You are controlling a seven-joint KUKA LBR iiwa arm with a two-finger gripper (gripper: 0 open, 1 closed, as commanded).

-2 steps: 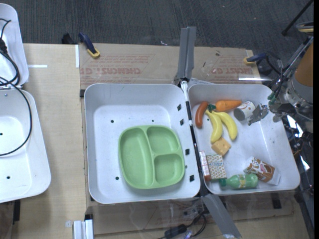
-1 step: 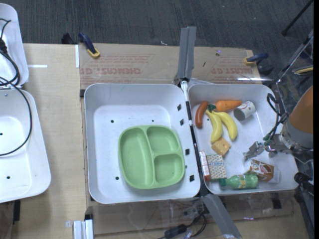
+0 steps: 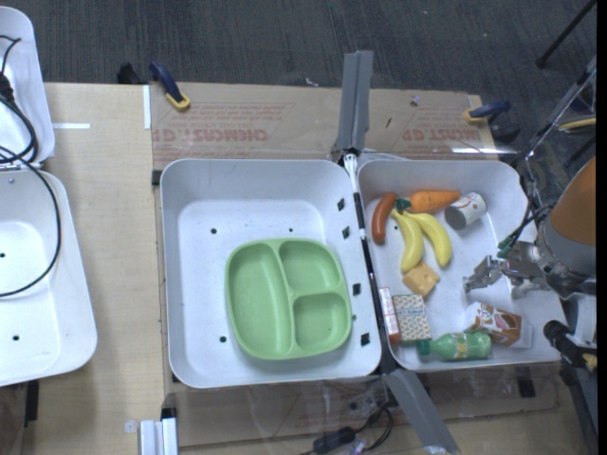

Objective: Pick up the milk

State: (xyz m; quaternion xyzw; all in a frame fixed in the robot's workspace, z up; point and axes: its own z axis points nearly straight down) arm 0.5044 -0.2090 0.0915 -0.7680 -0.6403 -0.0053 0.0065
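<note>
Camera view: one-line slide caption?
Gripper hovers in the right bin above the milk carton; green plate sits in the left bin.

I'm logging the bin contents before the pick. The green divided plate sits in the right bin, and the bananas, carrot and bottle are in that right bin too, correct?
Not quite. The camera view shows the green divided plate in the left bin, alone. The bananas, carrot and bottle are in the right bin, as you said.
</note>
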